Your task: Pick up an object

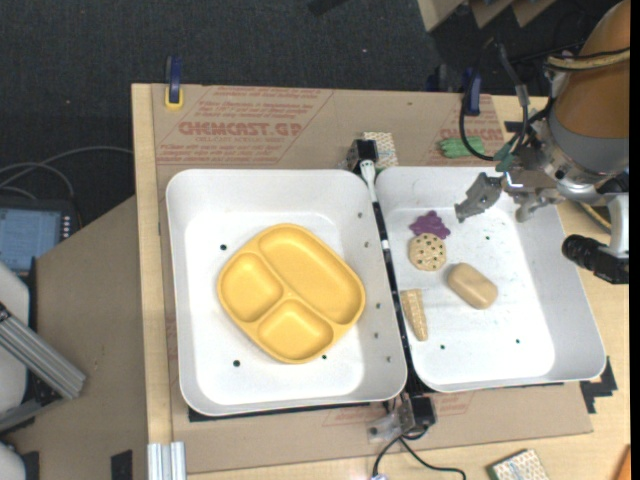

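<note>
Two white bins [190, 268] on the tabletop [150, 168]. One yellow divided plate [290, 293]. One cookie [428, 253], one purple piece [430, 224], one bread roll [472, 286], one cone [415, 314].

Brown bench [250, 128] with faint red lettering, bearing two shallow white bins touching side by side: left bin [190, 268], right bin [560, 298]. Possibly blue clamps [175, 93] at back edge.

Glossy yellow plastic tray [290, 290], white bin [190, 268].
</note>
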Controlling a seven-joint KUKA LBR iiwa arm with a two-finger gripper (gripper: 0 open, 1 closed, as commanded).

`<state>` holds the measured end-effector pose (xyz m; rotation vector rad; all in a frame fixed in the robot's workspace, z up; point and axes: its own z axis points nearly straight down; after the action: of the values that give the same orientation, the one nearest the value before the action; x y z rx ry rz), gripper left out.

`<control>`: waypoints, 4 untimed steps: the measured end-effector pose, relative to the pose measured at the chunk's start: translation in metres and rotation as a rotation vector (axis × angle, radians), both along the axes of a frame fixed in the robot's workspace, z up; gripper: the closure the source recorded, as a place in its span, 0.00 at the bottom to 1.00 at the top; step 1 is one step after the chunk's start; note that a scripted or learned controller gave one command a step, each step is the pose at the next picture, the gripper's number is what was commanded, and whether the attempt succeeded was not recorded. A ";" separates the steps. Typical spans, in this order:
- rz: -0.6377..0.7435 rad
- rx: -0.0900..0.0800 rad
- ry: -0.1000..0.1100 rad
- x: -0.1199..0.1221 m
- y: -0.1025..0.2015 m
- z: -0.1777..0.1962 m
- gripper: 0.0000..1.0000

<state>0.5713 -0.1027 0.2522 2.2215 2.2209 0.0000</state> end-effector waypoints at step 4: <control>0.004 -0.004 -0.013 0.051 -0.065 -0.166 0.00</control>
<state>0.6222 -0.1674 0.0864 2.2089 2.2166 0.0091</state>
